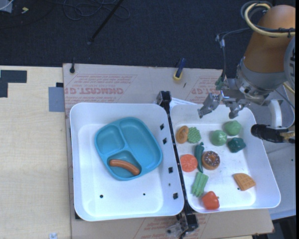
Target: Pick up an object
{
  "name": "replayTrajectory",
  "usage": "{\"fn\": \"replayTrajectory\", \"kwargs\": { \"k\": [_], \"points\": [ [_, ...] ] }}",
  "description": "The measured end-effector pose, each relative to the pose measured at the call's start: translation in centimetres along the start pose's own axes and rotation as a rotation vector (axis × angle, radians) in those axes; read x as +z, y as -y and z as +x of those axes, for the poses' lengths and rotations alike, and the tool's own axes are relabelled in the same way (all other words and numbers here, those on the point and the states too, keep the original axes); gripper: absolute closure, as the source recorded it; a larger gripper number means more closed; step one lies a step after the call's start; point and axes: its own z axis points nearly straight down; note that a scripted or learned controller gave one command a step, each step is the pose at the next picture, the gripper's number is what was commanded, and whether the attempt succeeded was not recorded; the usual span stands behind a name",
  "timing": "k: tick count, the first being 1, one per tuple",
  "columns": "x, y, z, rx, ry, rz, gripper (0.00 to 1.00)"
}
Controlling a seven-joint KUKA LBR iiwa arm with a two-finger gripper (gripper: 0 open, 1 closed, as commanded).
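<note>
Camera view shows the gripper (220,107), its 2 fingers spread and apparently empty, above the right bin (269,183), so descent onto a toy comes next.

In the upper right of the frame, the arm (269,44) is showing a rounded orange band above a grey metal wrist section. A pale yellow cable (254,11) is looping over the orange part, while the gripper (220,107) is showing dark grey fingers.
</note>
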Motion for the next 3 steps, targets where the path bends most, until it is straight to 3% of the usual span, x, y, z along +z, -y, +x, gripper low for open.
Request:
{"fn": "replayTrajectory", "kwargs": {
  "k": [1, 3],
  "points": [
    [-0.5, -0.1, 0.0, -0.001, 0.001, -0.009, 0.0],
    [8.3, -0.2, 0.1, -0.001, 0.001, -0.004, 0.0]
  ]
}}
